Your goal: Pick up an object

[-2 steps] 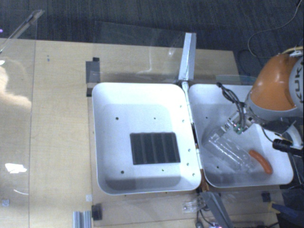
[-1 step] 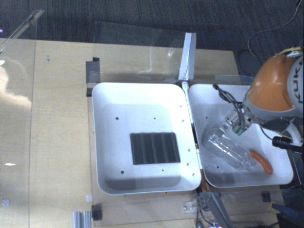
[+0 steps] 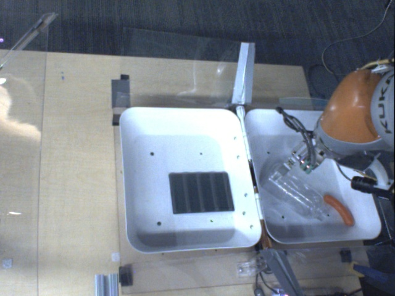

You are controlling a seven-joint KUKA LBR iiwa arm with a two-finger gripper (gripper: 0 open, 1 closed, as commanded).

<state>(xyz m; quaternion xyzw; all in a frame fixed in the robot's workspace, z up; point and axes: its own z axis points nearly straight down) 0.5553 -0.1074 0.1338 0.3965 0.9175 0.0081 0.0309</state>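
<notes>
Smooth, matt white plastic bins (image 3: 185, 134); pale, matt wooden bench (image 3: 68, 184); clear, glossy plastic object (image 3: 296, 193); dark ribbed rectangular pad (image 3: 201, 192); glossy orange sausage-shaped piece (image 3: 339, 209).

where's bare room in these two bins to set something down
Left white bin: bare floor all round the dark ribbed rectangular mat, widest along the far wall. Right white bin: crowded, with the gripper, a clear plastic bottle and an orange sausage-shaped toy.

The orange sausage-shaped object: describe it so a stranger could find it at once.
Look at the right-hand white bin, under the grey and orange arm. Near its front right corner lies the orange sausage-shaped object, small and slanted. Its neighbour, a clear plastic item, is see-through, and this is the bin's one solid-coloured piece.
</notes>
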